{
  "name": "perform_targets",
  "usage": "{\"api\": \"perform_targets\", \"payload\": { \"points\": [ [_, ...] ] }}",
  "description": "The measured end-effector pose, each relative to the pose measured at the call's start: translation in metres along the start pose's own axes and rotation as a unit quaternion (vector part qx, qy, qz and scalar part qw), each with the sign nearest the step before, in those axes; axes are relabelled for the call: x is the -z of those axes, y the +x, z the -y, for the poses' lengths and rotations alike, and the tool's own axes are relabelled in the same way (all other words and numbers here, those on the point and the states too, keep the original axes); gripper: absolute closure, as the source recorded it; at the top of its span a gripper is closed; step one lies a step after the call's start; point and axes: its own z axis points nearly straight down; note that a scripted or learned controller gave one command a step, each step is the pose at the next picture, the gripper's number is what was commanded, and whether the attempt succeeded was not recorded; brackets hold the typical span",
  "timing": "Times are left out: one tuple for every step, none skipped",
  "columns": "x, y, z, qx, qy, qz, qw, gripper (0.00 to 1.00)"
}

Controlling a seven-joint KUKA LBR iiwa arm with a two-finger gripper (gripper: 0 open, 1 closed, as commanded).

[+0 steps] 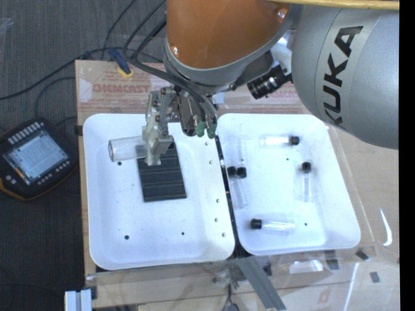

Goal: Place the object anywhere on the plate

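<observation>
Overhead, the bench carries two shallow white bins side by side: the left bin (pixel 130 238) and the right bin (pixel 337 193), both resting on a pale board with red lettering (pixel 120 88) along its far edge. Dark carpet surrounds the bench, black cables trail across it, and a handheld control pendant (pixel 32 157) lies on the floor to the left.

In the left bin sits a dark ribbed plate (pixel 162 179), a small black rectangle with ridges. A clear vial (pixel 126 149) lies on its side just beyond the plate's upper left corner, its long axis running left to right, rounded end toward the left wall. Its right end meets the gripper (pixel 154 149), whose pale fingers (pixel 150 138) hang down over the plate's far edge; the vial seems to be pinched between them, though the contact is partly hidden.

Four or five clear vials with black caps (pixel 275 224) lie scattered in the right bin. The grey arm with its orange band (pixel 220 24) looms above.
</observation>
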Motion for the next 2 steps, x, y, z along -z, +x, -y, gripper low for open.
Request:
{"api": "perform_targets", "payload": {
  "points": [
    [0.0,0.011,0.0,0.181,-0.001,0.0,0.9835,1.0],
    [-0.098,-0.021,0.0,0.199,-0.002,-0.001,0.9799,1.0]
  ]
}}
